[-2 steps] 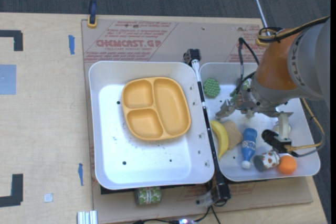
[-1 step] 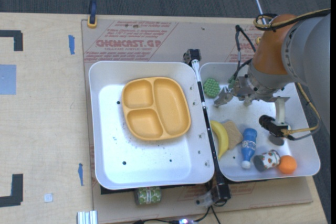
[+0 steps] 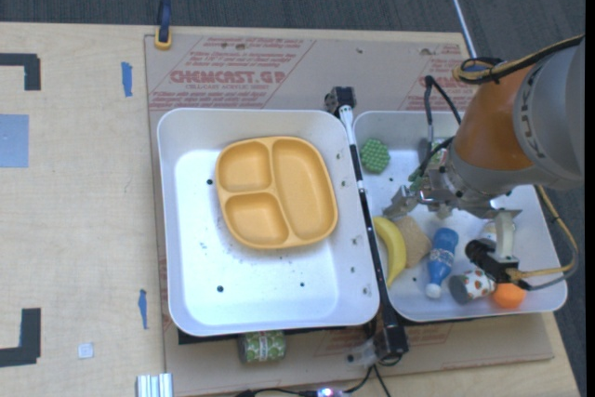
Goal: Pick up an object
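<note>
A pale wooden surface (image 3: 74,228) carries two white bins. The gripper (image 3: 437,195) hangs low in the right bin (image 3: 548,297), above a banana (image 3: 392,246) and blue bottle (image 3: 441,258); its grasp cannot be told.

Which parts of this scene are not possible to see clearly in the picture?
- Pincer: the wrist and cables cover it in the camera view, so its state is unclear.
- Right bin: the arm hides its upper right part.
- Small objects near the orange ball: too small to name.
- Green can below the left bin: label blurred.
- Banana: partly overlapped by a beige object.
</note>
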